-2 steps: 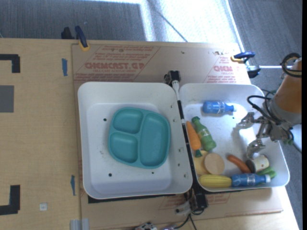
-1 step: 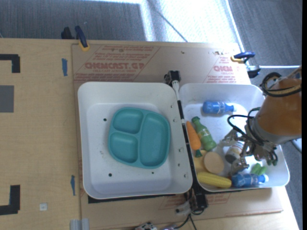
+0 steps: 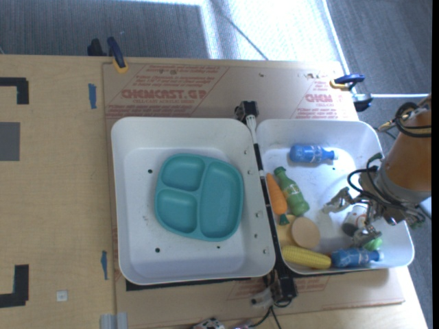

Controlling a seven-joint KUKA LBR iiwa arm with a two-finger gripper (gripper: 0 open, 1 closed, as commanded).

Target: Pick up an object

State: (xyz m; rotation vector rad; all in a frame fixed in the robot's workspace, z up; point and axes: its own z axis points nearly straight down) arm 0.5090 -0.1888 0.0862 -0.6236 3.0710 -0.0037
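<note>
Two white bins sit side by side on the tabletop. The arm reaches in from the right and bends down over the right bin, its orange band above the wrist. The pincer hangs low by the bin floor; whether it is open or closed on anything cannot be told. Just below it lies a blue bottle, with a small green item touching or nearly touching the pincer. Left of the pincer lie a tan disc, a corn cob, a green bottle and a carrot. Another blue bottle lies above and left. Farther left, the left bin holds a teal divided plate.
</note>
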